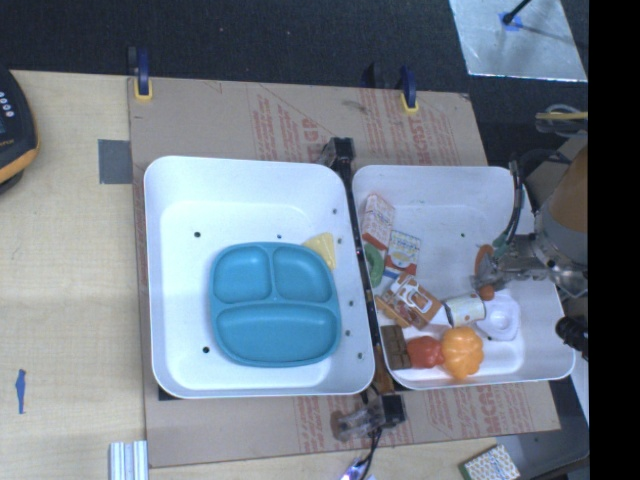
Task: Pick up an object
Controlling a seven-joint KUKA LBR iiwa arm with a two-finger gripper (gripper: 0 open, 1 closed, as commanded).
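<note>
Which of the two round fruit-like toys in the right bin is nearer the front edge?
The orange one, sitting just right of the red one and slightly lower in view.

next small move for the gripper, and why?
Probably a short drop straight down. The gripper sits over the right bin, just above the small white bottle, with nothing visibly between its fingers. The orange fruit and red tomato lie farther off.

Red lettering on my cardboard sheet [300, 118] and small packets [385, 230] beside it, all too blurred to read.
</note>
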